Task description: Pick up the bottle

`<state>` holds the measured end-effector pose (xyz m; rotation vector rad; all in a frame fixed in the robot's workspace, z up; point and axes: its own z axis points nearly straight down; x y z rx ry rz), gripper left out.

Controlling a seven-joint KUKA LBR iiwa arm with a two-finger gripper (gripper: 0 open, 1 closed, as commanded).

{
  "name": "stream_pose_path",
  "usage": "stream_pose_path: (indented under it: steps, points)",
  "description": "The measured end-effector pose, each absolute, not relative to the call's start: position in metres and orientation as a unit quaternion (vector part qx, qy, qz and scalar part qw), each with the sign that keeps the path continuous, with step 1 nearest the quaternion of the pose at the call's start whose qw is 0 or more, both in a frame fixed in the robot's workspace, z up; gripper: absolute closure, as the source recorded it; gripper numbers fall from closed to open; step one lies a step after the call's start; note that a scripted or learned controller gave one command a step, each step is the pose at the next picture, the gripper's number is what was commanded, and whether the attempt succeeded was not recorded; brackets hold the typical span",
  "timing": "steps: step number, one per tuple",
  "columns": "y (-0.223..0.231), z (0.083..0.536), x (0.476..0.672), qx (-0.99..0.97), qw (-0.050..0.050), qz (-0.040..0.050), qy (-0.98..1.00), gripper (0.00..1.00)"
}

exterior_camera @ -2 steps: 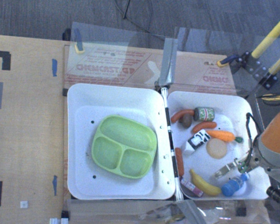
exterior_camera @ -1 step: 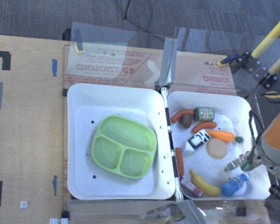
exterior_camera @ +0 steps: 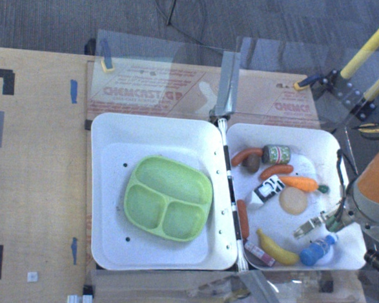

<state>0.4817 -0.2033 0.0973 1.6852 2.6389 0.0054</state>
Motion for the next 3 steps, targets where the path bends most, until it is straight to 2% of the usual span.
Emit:
stream_pose_path:
  steps: [1,2,3]
  points:
    - [-0.219,0.086,0.482,0.535,0.000,0.0031,0.845,0.00]
    - [-0.222,0.097,0.483,0.537,0.005,0.0026,0.844,1.00]
    - [-0.222,0.097,0.483,0.536,0.004,0.0029,0.844,0.00]
